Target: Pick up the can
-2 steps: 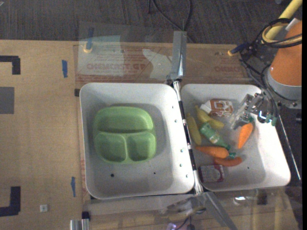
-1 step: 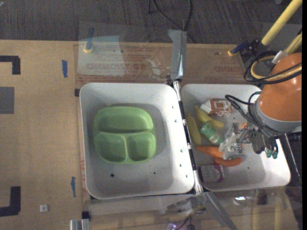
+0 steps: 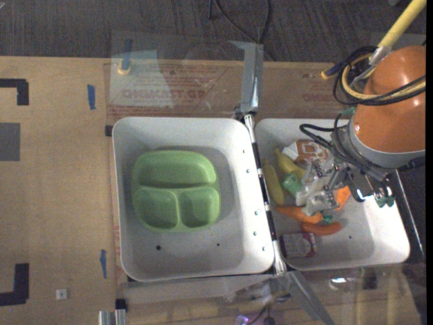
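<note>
The can (image 3: pixel 298 244) is short and dark red with a pale label. It lies in the right bin (image 3: pixel 379 239) near that bin's front left corner. My gripper (image 3: pixel 323 195) hangs low over a pile of toy food in the middle of the right bin, up and to the right of the can and apart from it. The arm's orange band (image 3: pixel 389 107) sits above it and hides the bin's back right part. Nothing of the can is under the gripper.
Around the gripper lie yellow banana-like pieces (image 3: pixel 274 181), a small green piece (image 3: pixel 292 183), orange carrots (image 3: pixel 301 214) and a white packet (image 3: pixel 308 151). The left bin (image 3: pixel 135 249) holds a green divided plate (image 3: pixel 176 189). A metal divider (image 3: pixel 260 188) separates the bins.
</note>
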Robot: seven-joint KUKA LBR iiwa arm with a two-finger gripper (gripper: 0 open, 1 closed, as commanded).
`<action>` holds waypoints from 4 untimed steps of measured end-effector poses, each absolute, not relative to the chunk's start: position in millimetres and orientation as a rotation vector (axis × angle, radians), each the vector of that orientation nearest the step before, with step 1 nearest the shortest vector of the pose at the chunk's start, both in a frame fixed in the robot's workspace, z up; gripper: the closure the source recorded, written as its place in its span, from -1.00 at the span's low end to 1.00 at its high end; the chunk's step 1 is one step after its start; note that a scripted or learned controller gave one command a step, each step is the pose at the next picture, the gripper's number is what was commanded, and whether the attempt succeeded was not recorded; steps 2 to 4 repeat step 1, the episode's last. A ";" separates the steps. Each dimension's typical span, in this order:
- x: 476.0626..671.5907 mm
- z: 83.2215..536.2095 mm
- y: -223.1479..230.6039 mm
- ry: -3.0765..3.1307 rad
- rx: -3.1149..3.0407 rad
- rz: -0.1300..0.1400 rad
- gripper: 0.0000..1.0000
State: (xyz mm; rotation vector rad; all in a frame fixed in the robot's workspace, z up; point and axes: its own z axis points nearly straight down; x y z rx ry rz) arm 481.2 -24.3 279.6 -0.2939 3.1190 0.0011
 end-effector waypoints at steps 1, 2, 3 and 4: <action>513.3 264.1 -16.6 2.971 -0.996 0.000 1.00; 513.3 264.1 -16.6 2.971 -0.996 0.000 1.00; 513.3 264.1 -16.6 2.971 -0.996 0.000 1.00; 513.3 264.1 -16.6 2.971 -0.996 0.000 1.00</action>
